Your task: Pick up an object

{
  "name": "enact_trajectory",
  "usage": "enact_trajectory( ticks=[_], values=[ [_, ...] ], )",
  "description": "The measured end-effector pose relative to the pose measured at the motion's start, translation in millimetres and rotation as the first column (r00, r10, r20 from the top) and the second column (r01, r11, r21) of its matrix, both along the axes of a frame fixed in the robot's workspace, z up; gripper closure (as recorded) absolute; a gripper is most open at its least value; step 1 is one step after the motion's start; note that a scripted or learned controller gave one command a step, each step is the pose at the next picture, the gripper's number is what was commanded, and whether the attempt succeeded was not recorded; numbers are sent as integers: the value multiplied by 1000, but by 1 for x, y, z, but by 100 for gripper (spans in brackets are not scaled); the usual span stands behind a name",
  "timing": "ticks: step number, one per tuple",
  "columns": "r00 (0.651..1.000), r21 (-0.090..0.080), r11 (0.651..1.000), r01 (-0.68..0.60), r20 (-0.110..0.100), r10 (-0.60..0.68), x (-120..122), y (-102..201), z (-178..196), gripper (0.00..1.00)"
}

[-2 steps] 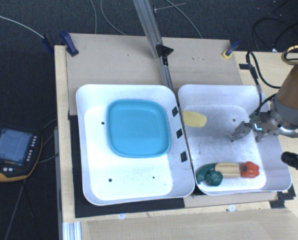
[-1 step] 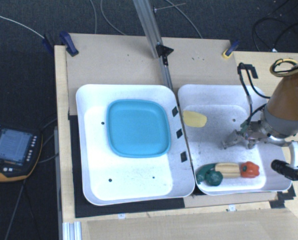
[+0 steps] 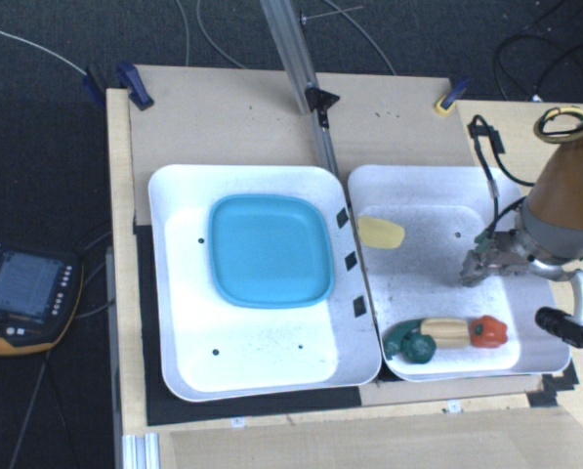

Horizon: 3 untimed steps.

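Candidate objects are grouped in the right bin (image 3: 408,179): a pale yellow piece (image 3: 381,232) near its left wall, and a green item (image 3: 411,344), a tan cylinder (image 3: 445,332) and a red item (image 3: 487,331) laid in a row along its front edge. A blue tray (image 3: 270,250) is seated in the middle of the left bin (image 3: 179,291). The hand (image 3: 481,265) is positioned low over the right bin's right half, behind the front row. Nothing is seen between its fingers; whether they are parted cannot be told. No object has been lifted. A descent onto the front row is judged likeliest, those items lying nearest.
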State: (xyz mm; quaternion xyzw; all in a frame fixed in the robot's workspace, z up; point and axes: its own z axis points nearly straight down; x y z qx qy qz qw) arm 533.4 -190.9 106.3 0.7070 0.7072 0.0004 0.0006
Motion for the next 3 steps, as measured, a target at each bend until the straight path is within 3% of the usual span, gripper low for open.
enact_trajectory(
  ticks=[2,3],
  values=[
    [1000,-1,1000,-1,5,1,4,0,123,100],
    [1000,0,1000,0,0,0,4,0,144,100]
  ],
)
